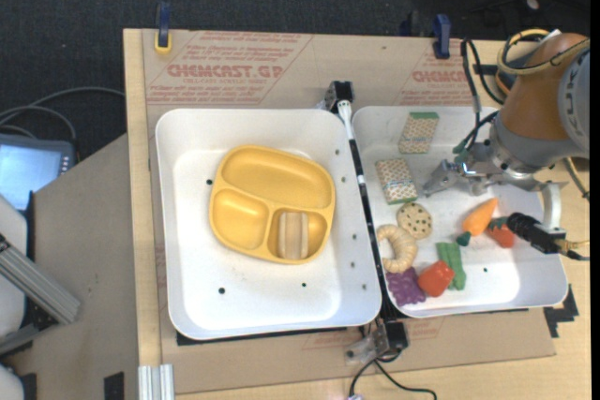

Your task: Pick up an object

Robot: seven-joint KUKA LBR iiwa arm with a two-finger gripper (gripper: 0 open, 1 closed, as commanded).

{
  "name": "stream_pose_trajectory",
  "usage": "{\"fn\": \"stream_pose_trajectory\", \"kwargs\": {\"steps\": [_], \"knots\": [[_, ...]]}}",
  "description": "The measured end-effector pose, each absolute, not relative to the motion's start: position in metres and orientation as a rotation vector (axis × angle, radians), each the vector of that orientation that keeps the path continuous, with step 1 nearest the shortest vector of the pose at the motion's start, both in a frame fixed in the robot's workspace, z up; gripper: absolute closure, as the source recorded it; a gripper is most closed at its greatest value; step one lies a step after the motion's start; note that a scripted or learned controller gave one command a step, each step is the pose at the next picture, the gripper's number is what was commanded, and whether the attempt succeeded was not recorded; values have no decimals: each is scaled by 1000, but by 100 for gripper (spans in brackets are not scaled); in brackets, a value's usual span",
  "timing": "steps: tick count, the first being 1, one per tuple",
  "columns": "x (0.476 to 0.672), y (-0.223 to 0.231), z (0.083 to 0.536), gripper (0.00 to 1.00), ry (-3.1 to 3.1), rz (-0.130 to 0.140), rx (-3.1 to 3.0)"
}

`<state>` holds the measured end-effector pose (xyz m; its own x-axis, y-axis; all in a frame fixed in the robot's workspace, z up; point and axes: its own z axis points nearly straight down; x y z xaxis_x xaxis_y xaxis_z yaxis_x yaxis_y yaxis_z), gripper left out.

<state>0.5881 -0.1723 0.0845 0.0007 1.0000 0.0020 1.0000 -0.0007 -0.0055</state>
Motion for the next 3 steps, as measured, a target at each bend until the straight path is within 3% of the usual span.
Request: {"fn": "stream_pose_trajectory", "kwargs": {"steps": [1, 2, 3], "knots": [[548, -180, 85, 0, -2216, 2, -2220], [557, -224, 103, 0, -2219, -4, -2219], [630, -217, 84, 0, -2225, -12, -2208]]}}
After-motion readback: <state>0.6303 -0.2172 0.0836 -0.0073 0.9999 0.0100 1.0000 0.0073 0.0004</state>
